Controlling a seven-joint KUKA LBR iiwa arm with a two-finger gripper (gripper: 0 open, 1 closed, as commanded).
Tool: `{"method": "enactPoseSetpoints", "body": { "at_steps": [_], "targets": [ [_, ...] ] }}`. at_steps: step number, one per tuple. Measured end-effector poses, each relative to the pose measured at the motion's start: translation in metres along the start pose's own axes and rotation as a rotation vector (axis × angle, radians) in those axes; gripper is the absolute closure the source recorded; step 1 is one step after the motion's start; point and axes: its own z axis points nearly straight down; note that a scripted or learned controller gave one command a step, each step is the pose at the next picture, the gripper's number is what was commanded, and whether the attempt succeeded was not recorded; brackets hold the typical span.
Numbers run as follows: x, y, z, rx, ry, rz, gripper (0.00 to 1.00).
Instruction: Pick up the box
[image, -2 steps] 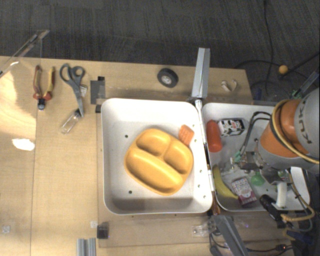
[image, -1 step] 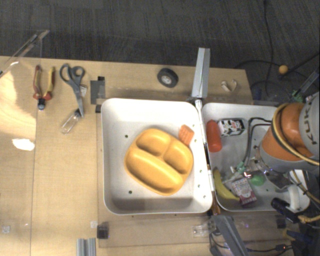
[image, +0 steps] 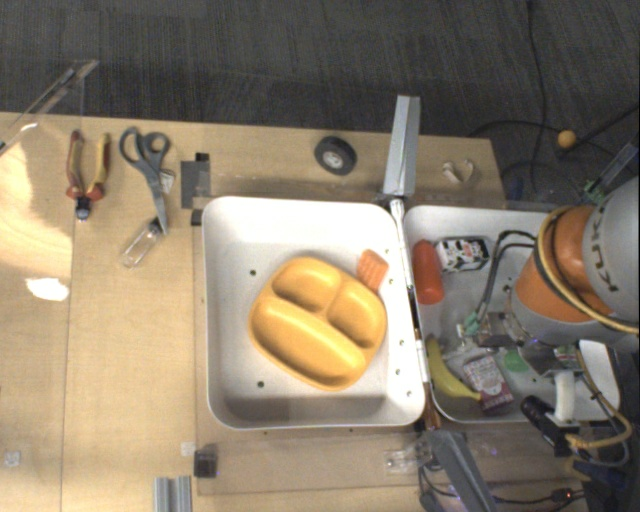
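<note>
A small white box with black and red print (image: 462, 252) lies at the back of the right bin (image: 520, 215), next to a red cylinder (image: 428, 272). The grey arm with its orange band (image: 560, 275) leans in over this bin from the right. Its gripper (image: 490, 335) hangs low over the middle of the bin, in front of the box and apart from it, above a clutter of small items. The arm's body hides the right half of the bin.
A yellow banana (image: 447, 373), a purple packet (image: 488, 382) and a green piece (image: 515, 362) lie under the gripper. The left bin (image: 230, 300) holds a big yellow bun-shaped toy (image: 317, 320) and an orange piece (image: 372, 268). Scissors (image: 150, 170), pliers (image: 85, 170) and a tape roll (image: 335, 155) lie on the bench.
</note>
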Motion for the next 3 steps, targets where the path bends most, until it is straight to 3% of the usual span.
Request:
{"method": "enactPoseSetpoints", "body": {
  "at_steps": [1,2,3],
  "targets": [
    [0.004,0.004,-0.01,-0.006,0.006,-0.008,1.0],
    [0.003,0.004,-0.01,-0.007,0.003,-0.006,0.0],
    [-0.005,0.002,0.002,0.001,0.011,0.084,0.0]
  ]
}}
